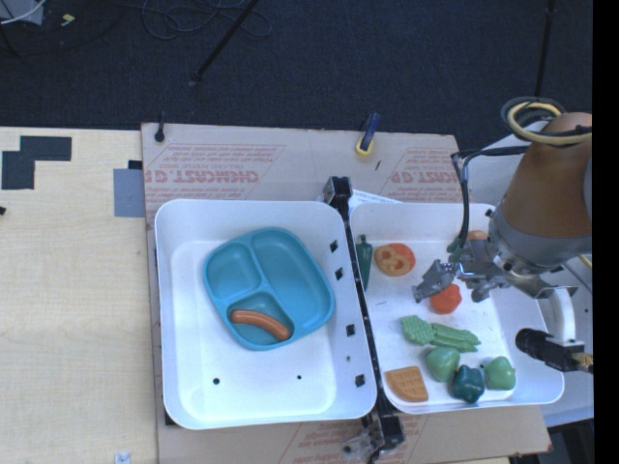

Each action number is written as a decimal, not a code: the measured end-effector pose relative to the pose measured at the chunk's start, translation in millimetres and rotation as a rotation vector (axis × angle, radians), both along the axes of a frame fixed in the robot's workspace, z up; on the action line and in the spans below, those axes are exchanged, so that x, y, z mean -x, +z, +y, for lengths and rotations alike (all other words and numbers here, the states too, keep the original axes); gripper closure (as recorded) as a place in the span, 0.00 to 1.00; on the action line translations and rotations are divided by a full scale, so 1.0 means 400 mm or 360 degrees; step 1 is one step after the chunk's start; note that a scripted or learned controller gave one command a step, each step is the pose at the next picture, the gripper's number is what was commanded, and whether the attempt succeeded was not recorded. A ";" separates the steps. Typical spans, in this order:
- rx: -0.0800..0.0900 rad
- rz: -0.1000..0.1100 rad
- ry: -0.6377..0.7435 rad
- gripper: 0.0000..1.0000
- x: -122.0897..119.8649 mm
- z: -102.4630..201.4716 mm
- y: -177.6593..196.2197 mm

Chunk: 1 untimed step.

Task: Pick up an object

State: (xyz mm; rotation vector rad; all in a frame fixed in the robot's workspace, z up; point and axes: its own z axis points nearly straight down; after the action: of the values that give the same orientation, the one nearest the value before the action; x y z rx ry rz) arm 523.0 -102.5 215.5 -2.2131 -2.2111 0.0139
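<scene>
So the fingers are seen down in the right bin, spread apart with nothing clamped between them. Right under the lower fingertip, a small red-orange tomato-looking thing is found, round and glossy, touching or nearly touching the tip; it can't be told which from this angle. It isn't gripped.

To the left of the fingers a flat red slice with yellowish spots is laid near the divider, and further left a dark green pepper-like piece is tucked against the bin wall. Below the fingers a pale green leafy strip is stretched out, and lower still a cluster is gathered: a light green lump, a teal lump and another green one. An orange waffle-ish wedge is set at the lower left of that.

Well to the left, in the left bin, a blue divided plate is placed with a hot dog sausage in its near compartment.
</scene>
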 end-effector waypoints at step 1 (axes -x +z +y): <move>0.0002 -0.0017 0.0002 0.00 -0.006 -0.001 0.013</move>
State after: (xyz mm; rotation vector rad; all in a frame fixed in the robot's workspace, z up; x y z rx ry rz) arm 525.4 -102.9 220.8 -2.2176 -2.2186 0.0038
